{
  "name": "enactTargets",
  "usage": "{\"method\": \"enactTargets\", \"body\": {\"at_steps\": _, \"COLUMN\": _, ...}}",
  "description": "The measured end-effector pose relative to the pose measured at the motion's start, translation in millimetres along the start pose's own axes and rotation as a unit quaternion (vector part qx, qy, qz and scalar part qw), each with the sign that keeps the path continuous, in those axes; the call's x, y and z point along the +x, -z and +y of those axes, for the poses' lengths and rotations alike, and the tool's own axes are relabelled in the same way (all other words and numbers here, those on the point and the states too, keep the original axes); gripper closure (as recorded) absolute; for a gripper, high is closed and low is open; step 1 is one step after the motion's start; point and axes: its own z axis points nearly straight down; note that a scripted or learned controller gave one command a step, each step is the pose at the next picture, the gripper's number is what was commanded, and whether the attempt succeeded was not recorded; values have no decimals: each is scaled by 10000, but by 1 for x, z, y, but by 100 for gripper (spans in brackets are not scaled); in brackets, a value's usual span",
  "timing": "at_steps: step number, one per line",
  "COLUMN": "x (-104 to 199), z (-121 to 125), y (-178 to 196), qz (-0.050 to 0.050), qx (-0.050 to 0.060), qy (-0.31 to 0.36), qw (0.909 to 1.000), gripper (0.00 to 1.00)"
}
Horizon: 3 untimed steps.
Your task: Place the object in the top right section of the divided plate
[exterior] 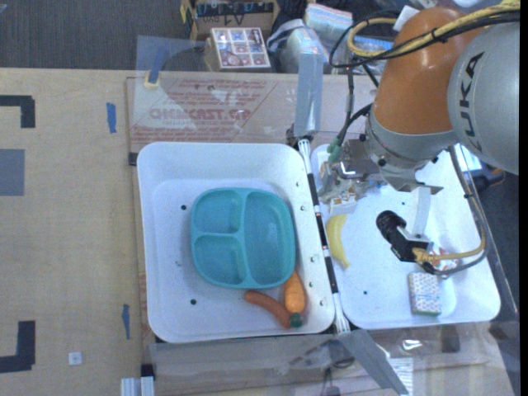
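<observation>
A teal divided plate (216,221) lies in the left bin (165,172), and all its sections are bare. My gripper (340,185) hangs over the far left corner of the right bin (470,304), close to the wall between the bins. A yellow banana (337,239) lies just below the gripper, against that wall. Something small and multicoloured sits right at the gripper, too cluttered to make out. I cannot see anything clearly between the fingers.
An orange carrot (294,294) and a reddish sausage (266,302) lie at the near right corner of the left bin, beside the plate. A pale patterned block (425,294) rests in the near part of the right bin. Boxes and clutter stand behind the bins.
</observation>
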Motion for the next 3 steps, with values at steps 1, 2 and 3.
{"method": "enactTargets", "body": {"at_steps": 1, "x": 59, "z": -29, "y": -83, "qz": 5, "qx": 7, "qy": 501, "qw": 9987, "gripper": 100}}
{"method": "enactTargets", "body": {"at_steps": 2, "x": 64, "z": -51, "y": -143, "qz": 6, "qx": -18, "qy": 612, "qw": 9981, "gripper": 100}}
{"method": "enactTargets", "body": {"at_steps": 3, "x": 71, "z": -52, "y": -144, "qz": 57, "qx": 2, "qy": 655, "qw": 9978, "gripper": 0}}
